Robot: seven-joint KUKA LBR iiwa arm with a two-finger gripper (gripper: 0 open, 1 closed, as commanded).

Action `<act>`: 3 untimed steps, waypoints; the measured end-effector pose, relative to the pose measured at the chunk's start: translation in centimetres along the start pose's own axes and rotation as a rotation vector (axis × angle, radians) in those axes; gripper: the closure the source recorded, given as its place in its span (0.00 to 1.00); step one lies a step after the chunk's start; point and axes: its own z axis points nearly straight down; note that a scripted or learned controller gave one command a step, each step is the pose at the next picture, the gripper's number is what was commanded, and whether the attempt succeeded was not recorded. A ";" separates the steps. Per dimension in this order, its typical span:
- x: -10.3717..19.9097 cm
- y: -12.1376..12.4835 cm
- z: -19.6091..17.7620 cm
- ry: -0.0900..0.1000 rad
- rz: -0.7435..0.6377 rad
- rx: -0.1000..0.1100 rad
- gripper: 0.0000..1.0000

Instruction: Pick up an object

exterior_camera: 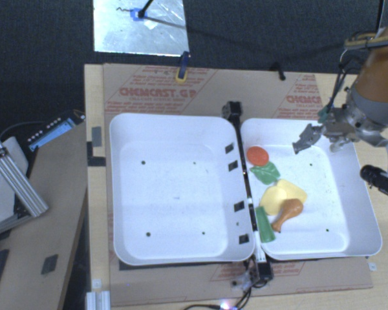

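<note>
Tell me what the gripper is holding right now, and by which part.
Nothing. The gripper hangs over the right bin with nothing between its fingers; the toys lie apart from it.

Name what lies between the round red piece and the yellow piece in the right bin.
In the camera view, a green leaf-shaped piece lies between the red disc and the yellow piece, close against both.

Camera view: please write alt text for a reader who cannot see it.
The end effector hangs over the right bin, up and to the right of a cluster of toys by the bin's left wall: a red disc, a green leaf, a yellow piece, a drumstick and a green stick. A left bin sits beside it.
</note>
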 end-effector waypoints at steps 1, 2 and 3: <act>2.8 -3.0 18.2 0.002 0.001 0.008 0.00; 2.5 -2.6 16.2 -0.002 0.002 -0.005 1.00; 15.3 3.8 6.8 0.005 -0.014 -0.014 1.00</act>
